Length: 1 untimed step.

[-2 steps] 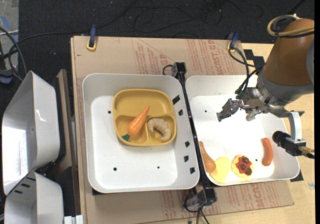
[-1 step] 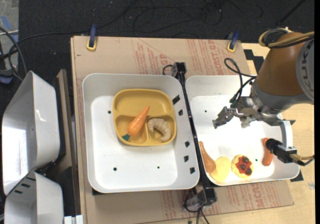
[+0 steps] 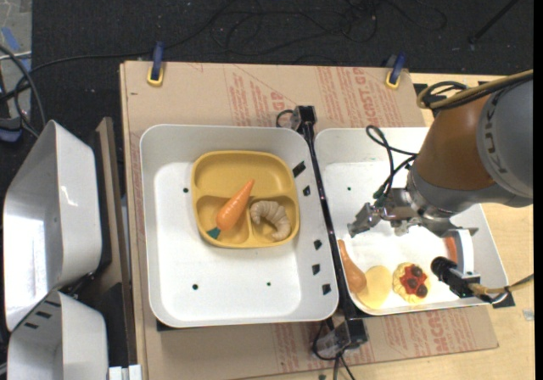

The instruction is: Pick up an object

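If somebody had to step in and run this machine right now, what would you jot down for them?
Gripper: low over the right bin, nothing visibly between its fingers; open or shut is unclear.
Right bin, near edge: an orange drumstick-shaped piece, a pale yellow round piece, a small tart with red berries, and a red-and-white piece beside the arm.
Left bin: a yellow divided plate holding a carrot and a pale curled piece.
Done: nothing lifted.
Left: grasp one object and raise it.
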Motion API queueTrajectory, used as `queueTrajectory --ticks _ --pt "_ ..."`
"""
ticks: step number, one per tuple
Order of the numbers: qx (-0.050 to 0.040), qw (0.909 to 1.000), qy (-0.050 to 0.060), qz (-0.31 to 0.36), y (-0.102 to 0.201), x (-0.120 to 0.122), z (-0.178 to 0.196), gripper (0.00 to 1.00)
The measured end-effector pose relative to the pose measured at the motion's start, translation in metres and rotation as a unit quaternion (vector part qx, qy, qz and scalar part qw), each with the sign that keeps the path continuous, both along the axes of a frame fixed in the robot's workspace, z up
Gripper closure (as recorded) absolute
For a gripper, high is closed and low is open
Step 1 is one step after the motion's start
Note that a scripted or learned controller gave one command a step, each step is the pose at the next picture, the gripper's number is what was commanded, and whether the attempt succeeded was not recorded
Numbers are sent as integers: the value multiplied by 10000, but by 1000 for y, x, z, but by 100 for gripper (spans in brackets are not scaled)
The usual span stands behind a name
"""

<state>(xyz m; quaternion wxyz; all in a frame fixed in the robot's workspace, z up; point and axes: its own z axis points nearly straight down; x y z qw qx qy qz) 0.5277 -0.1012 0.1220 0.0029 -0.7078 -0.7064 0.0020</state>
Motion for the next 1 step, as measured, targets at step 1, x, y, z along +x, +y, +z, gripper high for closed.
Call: queueTrajectory --ticks 1 --pt "-2 10000 -12 3 0 -1 -32 0"
